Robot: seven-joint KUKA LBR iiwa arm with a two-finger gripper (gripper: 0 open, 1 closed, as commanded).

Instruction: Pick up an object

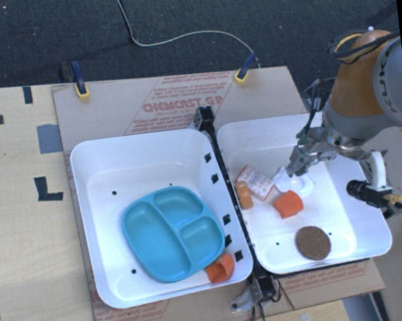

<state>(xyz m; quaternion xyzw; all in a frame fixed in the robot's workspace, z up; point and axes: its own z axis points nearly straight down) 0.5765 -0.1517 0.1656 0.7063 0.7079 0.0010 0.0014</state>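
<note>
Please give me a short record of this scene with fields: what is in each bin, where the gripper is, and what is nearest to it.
left bin: blue divided plate; orange piece at the bottom right corner
right bin: red-and-white packet, small tan piece, orange block, brown disc, pale clear item
gripper: low over the right bin, upper middle
nearest to gripper: pale clear item, just below the tips
contact: cannot tell
arm: reaches in from the right

Arm [367, 92] cut off at right edge; orange piece [220, 268] partly hidden under blue tray [172, 232].
</note>
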